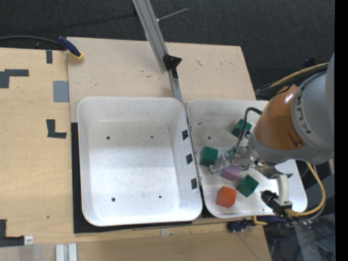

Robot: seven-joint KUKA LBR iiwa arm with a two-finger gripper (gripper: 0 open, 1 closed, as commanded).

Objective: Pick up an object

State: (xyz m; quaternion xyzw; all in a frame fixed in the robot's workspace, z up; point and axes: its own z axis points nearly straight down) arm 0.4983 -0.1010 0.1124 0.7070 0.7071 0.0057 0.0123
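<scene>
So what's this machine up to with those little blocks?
A grey and orange robot arm reaches in from the right over the right-hand bin, where several small blocks lie. Its gripper is down among them, between a green block and a pale purple block. An orange block and two more green ones lie nearby. Whether it has grasped anything cannot be told. The left bin sits alongside.

You see three green cubes (208, 156), one orange cube (225, 197) and a pale purple block (231, 172). Both shallow plastic bins (92, 145) are white.
</scene>
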